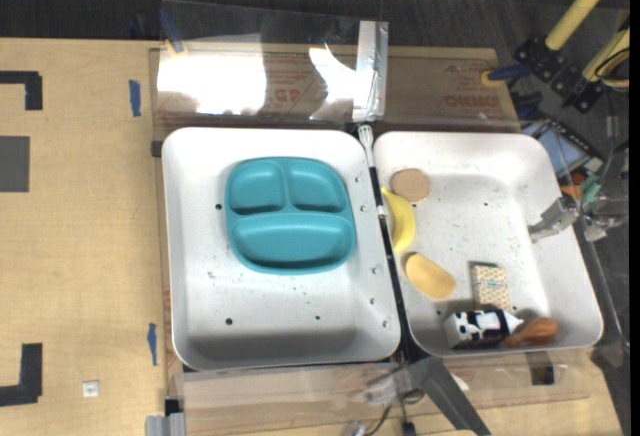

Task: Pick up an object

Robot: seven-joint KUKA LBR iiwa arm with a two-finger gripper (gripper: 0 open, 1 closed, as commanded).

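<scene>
Faint red print runs across the brown cardboard sheet (440, 89) that lies behind the far edges of the two white bins, partly under a clear plastic panel (270, 74) whose glare washes it out. The clearest piece stands at the sheet's right end, behind the right bin (560, 274), a short word in red capitals. It is too small and blurred to spell out, and no other writing can be read.

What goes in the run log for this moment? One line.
gripper: right bin's right edge, holding nothing | banana, toy cow: untouched | teal tray: left bin
</scene>
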